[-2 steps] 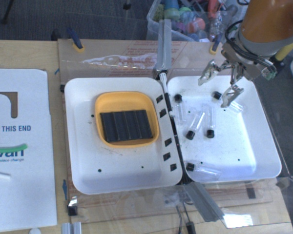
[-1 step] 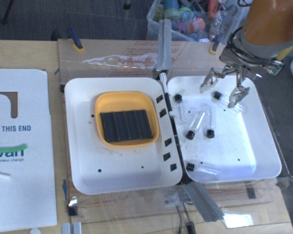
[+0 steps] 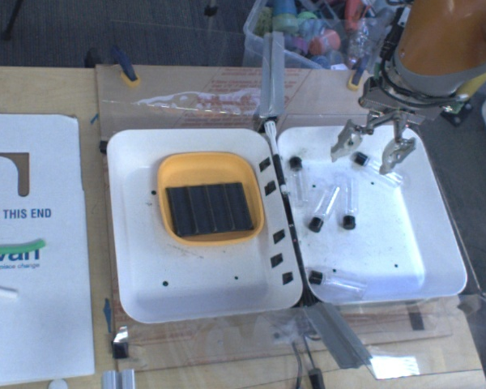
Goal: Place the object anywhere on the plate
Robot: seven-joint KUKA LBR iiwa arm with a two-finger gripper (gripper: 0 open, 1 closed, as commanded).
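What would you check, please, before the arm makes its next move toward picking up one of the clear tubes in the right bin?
1. Gripper open and free of any object: ok, its fingers are spread with nothing between them.
2. Gripper over the right bin: ok, it hangs above the far part.
3. Target within the bin: ok, black-capped tubes lie loose on the floor, nearer than the gripper.
4. Tube separated enough for a clean grasp: cannot tell, the clear bodies are hard to make out.
5. Plate ready in the left bin: not ok, a dark ridged block covers much of it.
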